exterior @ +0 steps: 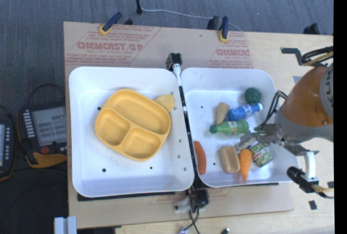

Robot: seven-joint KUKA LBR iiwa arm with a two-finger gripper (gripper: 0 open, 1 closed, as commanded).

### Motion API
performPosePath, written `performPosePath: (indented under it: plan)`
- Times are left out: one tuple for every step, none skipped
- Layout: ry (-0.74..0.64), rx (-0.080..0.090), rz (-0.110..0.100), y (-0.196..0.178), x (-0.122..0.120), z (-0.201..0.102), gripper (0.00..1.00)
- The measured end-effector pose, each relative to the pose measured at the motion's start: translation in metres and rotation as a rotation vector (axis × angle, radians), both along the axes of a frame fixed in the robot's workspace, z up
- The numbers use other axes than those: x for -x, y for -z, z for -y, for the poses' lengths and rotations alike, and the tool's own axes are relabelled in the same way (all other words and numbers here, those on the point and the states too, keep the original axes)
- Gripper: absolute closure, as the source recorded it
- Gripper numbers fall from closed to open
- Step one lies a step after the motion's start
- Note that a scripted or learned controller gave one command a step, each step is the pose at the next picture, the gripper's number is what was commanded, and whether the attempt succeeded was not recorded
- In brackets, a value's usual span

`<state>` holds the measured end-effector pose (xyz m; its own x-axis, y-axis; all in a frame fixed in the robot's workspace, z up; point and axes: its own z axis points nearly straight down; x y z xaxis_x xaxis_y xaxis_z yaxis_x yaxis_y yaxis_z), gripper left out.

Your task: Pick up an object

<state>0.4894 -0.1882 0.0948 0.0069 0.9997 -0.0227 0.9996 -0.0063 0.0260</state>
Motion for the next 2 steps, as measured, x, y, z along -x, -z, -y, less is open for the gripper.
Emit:
performPosePath:
  plan:
    - [0.000,-0.001,0.003,-0.0103,-0.0015,-0.0007,1.00]
    - [0.000,-0.001,0.002,-0.0101,-0.0013,-0.0009,0.00]
